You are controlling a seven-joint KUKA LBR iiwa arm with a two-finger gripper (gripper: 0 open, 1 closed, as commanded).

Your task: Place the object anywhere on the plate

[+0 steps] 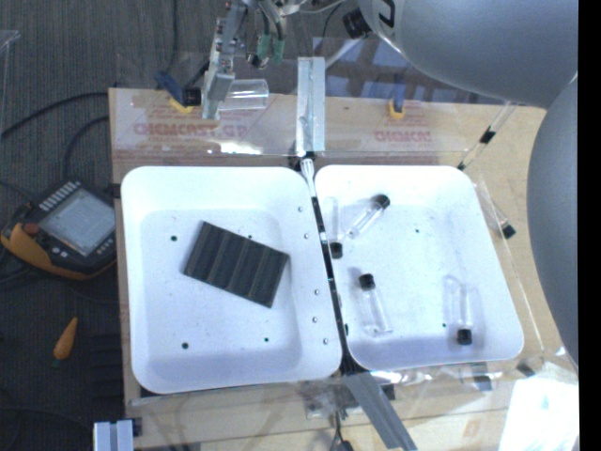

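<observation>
Two shallow white plastic bins [150, 365] carry a few small dark specks. A dark grey, ribbed rectangular plate [235, 263] shows lengthwise grooves. Three clear glass vials with black caps [374, 305] look nearly colourless against the white. The large grey robot arm [470, 26] bears dark lettering. A grey-screened handheld pendant with an orange-yellow rim [58, 230] lies on dark carpet.

Both white bins [141, 252] are looking like smooth, slightly glossy plastic; the dark ribbed plate [235, 263] is showing matt, and the right bin's three vials [366, 216] are gleaming clear like glass.
</observation>
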